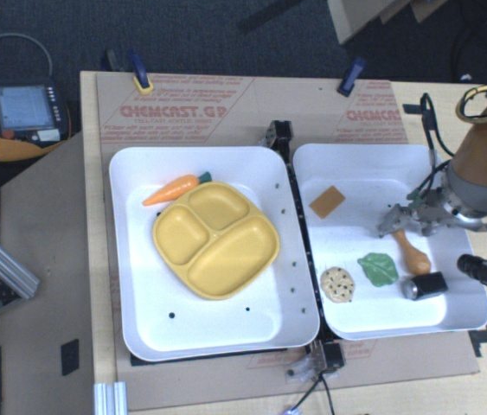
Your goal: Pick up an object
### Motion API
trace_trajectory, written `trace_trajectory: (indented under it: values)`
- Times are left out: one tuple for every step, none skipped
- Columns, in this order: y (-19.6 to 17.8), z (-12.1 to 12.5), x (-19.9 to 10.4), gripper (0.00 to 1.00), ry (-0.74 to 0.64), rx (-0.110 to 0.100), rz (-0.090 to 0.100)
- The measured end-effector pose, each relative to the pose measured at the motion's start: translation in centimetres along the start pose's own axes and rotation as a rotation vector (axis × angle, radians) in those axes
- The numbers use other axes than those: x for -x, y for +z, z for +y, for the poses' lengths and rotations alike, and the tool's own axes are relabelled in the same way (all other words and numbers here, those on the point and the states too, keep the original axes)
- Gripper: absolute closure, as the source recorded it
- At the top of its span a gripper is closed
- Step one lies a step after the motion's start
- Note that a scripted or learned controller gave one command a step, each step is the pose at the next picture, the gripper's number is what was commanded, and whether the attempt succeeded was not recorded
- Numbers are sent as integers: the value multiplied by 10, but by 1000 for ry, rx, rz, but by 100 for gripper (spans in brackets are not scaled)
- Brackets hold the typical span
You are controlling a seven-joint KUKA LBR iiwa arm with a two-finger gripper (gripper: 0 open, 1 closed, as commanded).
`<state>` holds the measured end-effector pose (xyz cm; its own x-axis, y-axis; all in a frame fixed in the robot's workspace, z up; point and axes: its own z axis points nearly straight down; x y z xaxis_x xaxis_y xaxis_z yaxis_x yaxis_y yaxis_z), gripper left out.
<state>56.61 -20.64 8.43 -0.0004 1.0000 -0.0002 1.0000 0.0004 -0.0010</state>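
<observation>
Closest to the lens is the arm (478, 158), grey with an orange band, and at its tip the gripper (405, 223) hangs in the right bin (381, 322), up and to the right of the green leaf (378, 269). Whether its jaws are released or clenched cannot be told from this slant, and nothing is seen held between them. Just right of the leaf lies the likeliest target, a brown drumstick-shaped toy (413, 254). Its long axis runs on a diagonal: the narrow end points up and left, under the gripper, and the thick end points down and right toward a black block (425, 286), which sits lower and to the right of the leaf. To do the pick well, the jaws should probably be turned to close across that diagonal rather than along it, centred on the thicker half so the toy does not pivot out, and lowered straight, since the leaf and the block are both near enough to be snagged. A cookie (338, 284) lies just left of the leaf, and a brown square (327, 201) farther up and left.
</observation>
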Motion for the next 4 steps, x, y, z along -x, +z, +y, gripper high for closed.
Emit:
trace_trajectory:
  values:
    - [-11,1,0,100,0,4,-2]
    - [-65,12,5,100,-1,8,-3]
    - [-116,13,15,100,0,9,-4]
    - [-148,14,15,100,-1,7,-3]
